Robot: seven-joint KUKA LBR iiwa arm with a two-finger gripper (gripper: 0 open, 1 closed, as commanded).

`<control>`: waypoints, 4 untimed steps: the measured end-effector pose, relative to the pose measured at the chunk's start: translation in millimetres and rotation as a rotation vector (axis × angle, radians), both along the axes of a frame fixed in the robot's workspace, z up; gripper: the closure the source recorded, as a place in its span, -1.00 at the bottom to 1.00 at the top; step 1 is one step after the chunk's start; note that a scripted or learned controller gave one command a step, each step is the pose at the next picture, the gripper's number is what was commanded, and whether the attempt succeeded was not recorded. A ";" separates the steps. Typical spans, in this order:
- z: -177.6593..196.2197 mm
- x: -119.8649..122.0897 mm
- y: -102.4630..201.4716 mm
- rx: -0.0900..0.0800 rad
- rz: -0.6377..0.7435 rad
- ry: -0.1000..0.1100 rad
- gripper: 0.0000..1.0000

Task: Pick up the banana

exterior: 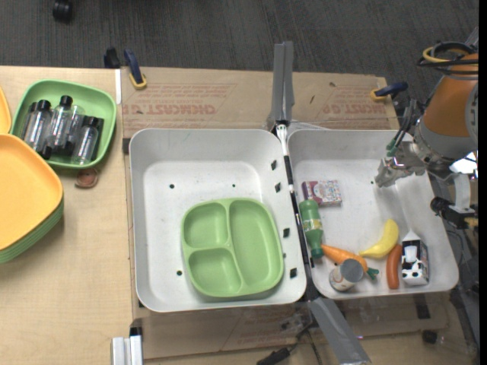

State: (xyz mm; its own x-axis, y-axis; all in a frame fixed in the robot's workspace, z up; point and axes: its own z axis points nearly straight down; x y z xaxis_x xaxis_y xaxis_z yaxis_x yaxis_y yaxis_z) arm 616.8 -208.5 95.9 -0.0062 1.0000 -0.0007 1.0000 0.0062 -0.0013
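Note:
A yellow banana [383, 239] lies in the right bin [358, 154], near its front right corner, tilted up to the right. It rests between an orange carrot [342, 255] on its left and a red sausage-shaped toy [393, 268] at its lower right. My gripper [389, 170] hangs over the bin's right side, well behind the banana and apart from it. Nothing shows between its fingers.
The right bin also holds a green bottle [310, 223], a small pink box [323, 192], a tin can [346, 274] and a black-and-white carton [412, 262]. A green divided plate [230, 247] sits in the left bin [152, 204]. Orange plates [27, 200] and a green tray of bottles [65, 124] stand at the left.

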 end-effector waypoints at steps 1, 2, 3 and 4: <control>0.6 37.7 1.2 -0.001 -0.343 -0.001 1.00; 12.0 41.4 5.3 -0.002 -0.778 0.001 1.00; 8.9 -31.3 -2.3 0.000 -0.746 0.002 1.00; 46.3 -15.7 -0.5 -0.002 -1.054 0.001 1.00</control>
